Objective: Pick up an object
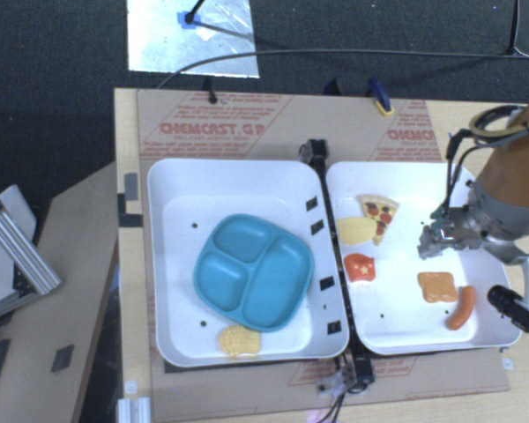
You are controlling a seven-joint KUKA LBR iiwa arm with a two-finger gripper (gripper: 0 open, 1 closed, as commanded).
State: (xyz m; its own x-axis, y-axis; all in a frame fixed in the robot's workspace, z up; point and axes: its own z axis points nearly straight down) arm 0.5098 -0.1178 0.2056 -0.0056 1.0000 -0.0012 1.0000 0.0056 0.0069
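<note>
The grey metal hand (434,239), whose state I cannot tell, hangs over the right white bin (406,337) near the tabletop's right edge, so it should descend straight onto the flat orange toast-shaped toy (436,286) just below it.

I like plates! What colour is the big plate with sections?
Blue. The plate shows clearly in the camera view, in the left bin.

Even, bright overhead light; glare whitens the crinkled silver foil sheet (192,25), soft shadows below it; slightly grainy.
</note>
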